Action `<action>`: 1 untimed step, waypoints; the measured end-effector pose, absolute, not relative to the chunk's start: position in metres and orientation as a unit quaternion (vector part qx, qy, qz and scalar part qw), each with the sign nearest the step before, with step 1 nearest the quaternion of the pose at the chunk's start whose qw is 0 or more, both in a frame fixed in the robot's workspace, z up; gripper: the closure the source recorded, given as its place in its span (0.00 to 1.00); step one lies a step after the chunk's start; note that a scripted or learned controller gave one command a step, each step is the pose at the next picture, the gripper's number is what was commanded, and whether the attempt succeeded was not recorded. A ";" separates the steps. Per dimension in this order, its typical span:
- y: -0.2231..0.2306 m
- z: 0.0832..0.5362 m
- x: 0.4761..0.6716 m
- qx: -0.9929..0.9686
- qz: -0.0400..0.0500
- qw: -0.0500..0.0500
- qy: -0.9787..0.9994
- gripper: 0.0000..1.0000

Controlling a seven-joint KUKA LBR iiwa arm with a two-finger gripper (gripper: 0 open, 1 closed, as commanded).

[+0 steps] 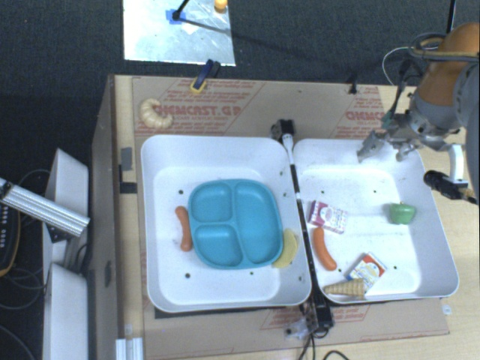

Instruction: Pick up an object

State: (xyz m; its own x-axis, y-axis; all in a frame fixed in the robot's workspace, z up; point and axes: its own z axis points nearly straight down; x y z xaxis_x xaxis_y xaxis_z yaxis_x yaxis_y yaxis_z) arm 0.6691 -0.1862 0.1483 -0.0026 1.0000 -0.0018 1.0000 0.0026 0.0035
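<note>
Over the far right corner of the right white bin (439, 272) hangs the grey gripper (387, 147), fingers spread apart, holding nothing. Inside the left white bin (157, 216) sits a blue plastic tray (232, 223). Near the right bin's right wall lies a small green toy (402, 213).
</note>
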 end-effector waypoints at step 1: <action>-0.207 0.177 0.669 0.706 0.001 0.002 0.708 0.00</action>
